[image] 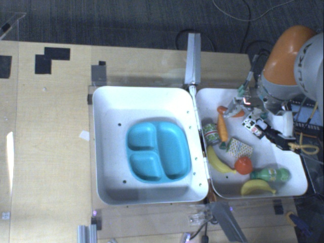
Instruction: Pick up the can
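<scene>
The can (211, 134) is small, with a green and dark label, and rests against the left wall of the right bin (298, 184). An orange carrot (223, 127) lies right beside it. My gripper (245, 109) hangs over the bin's upper part, up and to the right of the can and apart from it. Nothing shows between its fingers. The grey arm with its orange band (286, 54) reaches in from the right.
The right bin also holds two bananas (219, 161) (257, 187), a red tomato (243, 164), a green bottle (271, 174) and a patterned box (239, 148). A blue divided plate (158, 151) sits in the left bin (109, 135). A metal post (193, 59) stands behind the bins.
</scene>
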Controlling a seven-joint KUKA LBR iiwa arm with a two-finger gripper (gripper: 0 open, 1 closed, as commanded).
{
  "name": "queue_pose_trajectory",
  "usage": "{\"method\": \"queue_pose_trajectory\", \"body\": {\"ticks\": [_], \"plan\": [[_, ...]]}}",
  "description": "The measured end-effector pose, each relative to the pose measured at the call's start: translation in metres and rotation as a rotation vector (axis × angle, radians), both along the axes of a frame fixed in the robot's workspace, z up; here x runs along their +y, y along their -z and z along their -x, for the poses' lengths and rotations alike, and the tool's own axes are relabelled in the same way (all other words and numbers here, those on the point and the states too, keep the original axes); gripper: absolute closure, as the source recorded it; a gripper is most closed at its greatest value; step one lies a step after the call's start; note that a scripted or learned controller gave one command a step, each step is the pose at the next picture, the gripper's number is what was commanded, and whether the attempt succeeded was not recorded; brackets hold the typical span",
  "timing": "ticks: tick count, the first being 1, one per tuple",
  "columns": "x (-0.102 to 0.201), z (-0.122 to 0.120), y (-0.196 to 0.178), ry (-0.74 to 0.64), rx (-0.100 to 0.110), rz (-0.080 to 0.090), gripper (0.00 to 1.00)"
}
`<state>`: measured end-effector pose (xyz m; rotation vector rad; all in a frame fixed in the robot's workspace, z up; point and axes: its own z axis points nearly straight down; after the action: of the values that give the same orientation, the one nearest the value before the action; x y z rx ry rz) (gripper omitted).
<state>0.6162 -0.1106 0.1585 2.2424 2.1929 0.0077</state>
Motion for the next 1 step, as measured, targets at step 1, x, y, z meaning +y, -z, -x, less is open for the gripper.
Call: {"method": "queue_pose_trajectory", "body": {"ticks": [1], "plan": [[-0.0326, 0.0275, 0.0507, 0.057, -0.016, -0.002, 0.0]]}}
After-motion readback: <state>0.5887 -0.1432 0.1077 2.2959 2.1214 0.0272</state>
